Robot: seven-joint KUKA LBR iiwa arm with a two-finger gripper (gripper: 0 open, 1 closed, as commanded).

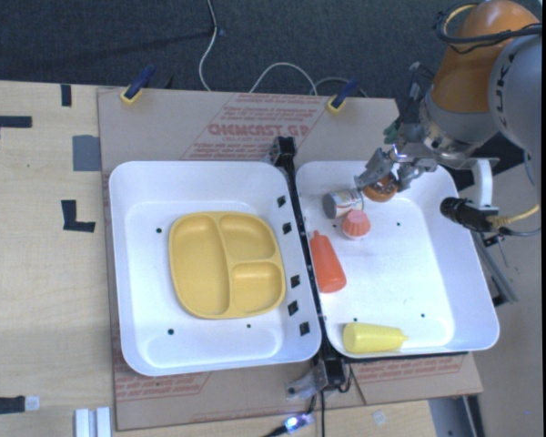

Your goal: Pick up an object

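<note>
Orange-brown small object [379, 189] sits between the fingers of my gripper [383, 175] over the right bin [437, 271] far side; I see the fingers closed on it

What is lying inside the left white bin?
Inside the left bin lies one yellow divided plate with three compartments, and nothing rests in them. The plate covers the bin floor beneath it, so that part cannot be seen.

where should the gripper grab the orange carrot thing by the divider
Across its narrower upper half, coming straight down. The orange carrot-shaped toy lies flat along the right bin's left wall, so fingers likely fit best closing along the divider, not across it.
</note>
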